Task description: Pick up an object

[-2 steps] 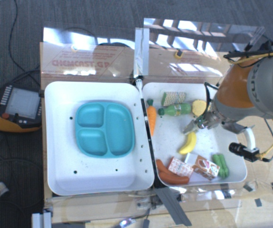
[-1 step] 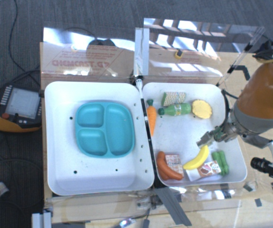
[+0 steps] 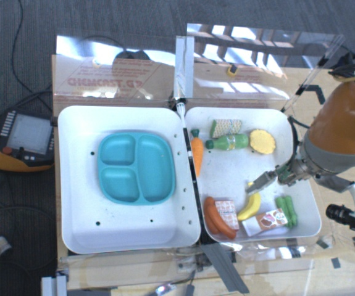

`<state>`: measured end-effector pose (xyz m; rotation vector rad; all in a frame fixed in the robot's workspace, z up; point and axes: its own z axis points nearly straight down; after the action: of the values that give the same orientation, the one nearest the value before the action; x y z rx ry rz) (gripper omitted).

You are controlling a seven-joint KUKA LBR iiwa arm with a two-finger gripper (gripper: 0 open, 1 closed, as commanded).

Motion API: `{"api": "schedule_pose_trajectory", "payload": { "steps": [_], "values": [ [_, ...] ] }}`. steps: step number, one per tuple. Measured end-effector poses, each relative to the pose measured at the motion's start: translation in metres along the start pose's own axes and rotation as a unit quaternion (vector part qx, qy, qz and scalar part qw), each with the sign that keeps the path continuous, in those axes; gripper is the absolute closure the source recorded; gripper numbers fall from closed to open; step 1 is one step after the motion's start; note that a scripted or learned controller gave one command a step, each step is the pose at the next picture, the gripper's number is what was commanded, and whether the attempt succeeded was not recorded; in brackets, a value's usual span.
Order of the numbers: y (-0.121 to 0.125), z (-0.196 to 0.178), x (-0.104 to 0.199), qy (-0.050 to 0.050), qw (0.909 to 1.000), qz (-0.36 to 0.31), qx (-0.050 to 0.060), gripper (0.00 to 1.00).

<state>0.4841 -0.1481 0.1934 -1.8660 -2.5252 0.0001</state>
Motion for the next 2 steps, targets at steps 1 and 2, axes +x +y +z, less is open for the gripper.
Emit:
{"api": "schedule_pose_trajectory", "payload": {
  "steps": [1,2],
  "values": [
    [0.030,0.102,-0.027,-0.004,0.9998,-0.016,-0.005,0.00],
    [-0.008,0.102,-0.046,-0.007,0.9989,-0.046,-0.009,0.00]
  ]
}}
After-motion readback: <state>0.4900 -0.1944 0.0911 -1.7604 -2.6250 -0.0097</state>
